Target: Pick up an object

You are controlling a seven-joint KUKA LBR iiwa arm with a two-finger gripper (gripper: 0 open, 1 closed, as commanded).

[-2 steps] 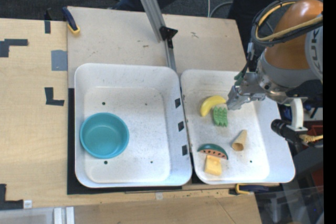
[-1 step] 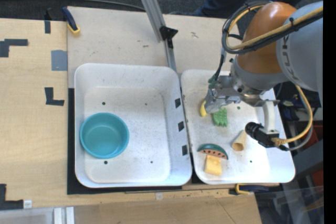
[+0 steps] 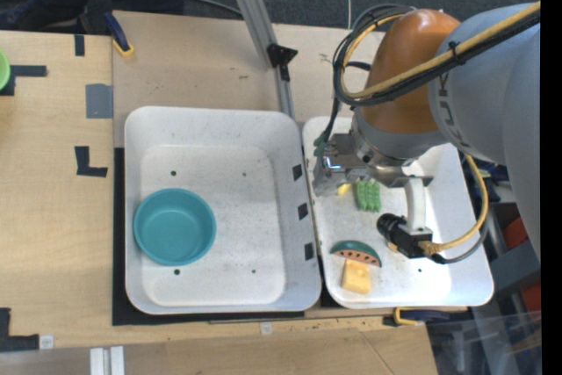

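Jaws first: from the camera above the bench I cannot tell whether mine are wide or narrow, because my own grey wrist with its orange band hides them. My gripper (image 3: 333,172) hangs low over the near-left part of the right white bin (image 3: 470,281), close to the wall it shares with the left white bin (image 3: 132,136).

Nothing shows in my grasp. The nearest candidates are a small yellow piece (image 3: 343,188) just beside my metal tip and a green ridged plastic block (image 3: 367,195) just beyond it. Further toward the front lie a green-rimmed toy slice with an orange face (image 3: 356,253) and a pale yellow wedge (image 3: 356,277), touching or nearly so. A round teal plastic bowl (image 3: 174,227) sits well apart in the left bin.

I judge the green block the best target — bulky, with ridges that should give grip. I should centre over it, straddle its narrow side, keep clear of the bin wall, descend fully, then close before lifting straight up.
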